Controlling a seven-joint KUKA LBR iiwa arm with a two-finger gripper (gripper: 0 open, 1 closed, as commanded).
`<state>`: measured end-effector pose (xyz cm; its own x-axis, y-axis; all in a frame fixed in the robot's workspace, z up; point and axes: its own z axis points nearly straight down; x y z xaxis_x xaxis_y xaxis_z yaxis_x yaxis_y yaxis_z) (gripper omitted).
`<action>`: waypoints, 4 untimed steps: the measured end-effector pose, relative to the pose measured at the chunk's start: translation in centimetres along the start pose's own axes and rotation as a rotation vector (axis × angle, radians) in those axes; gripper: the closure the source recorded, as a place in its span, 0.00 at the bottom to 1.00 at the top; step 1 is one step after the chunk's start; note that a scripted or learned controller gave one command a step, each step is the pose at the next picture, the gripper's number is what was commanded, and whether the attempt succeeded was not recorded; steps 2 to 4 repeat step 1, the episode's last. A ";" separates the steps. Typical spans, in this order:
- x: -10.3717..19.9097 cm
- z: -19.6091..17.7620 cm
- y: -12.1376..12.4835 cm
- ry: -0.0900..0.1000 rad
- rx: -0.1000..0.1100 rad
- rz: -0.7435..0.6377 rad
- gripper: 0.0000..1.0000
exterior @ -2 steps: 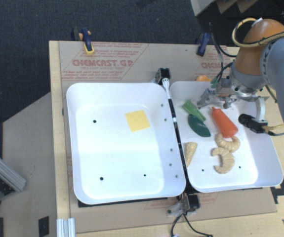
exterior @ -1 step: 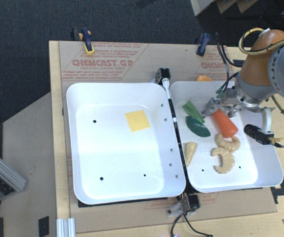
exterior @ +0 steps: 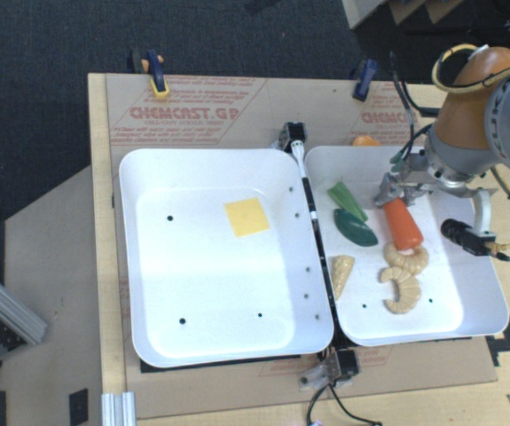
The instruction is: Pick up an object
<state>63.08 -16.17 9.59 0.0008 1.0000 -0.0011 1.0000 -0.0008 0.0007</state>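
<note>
While the arm (exterior: 481, 105) reaches in from 3 o'clock, its gripper (exterior: 395, 192) sits low over the right bin (exterior: 476, 300), at the top end of an orange carrot-like piece (exterior: 404, 224). Can't tell from this angle whether the gripper is apart or together, nor whether the carrot is actually gripped; the wrist hides that spot.

Other stuff in the right bin: a green leafy piece (exterior: 352, 213) just at 9 o'clock of the carrot, a pale curled shrimp-like item (exterior: 404, 278) at 6 o'clock of it, touching or nearly so, and a small beige wedge (exterior: 340, 273) toward 8 o'clock by the divider. Left bin (exterior: 148, 327) has a yellow square (exterior: 247, 216) lying flat, well apart from the action.

Step in hand, imo: the approach/grasp on the carrot, lift not yet done. Next move needs a firm close across the carrot's narrow width, then a straight rise, w/o dragging the shrimp or the leaf along.
</note>
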 end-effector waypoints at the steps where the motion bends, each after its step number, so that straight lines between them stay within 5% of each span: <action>1: 3.5 -9.1 3.9 -0.001 -0.011 -0.006 1.00; 4: 3.5 -9.1 3.9 -0.001 -0.011 -0.006 1.00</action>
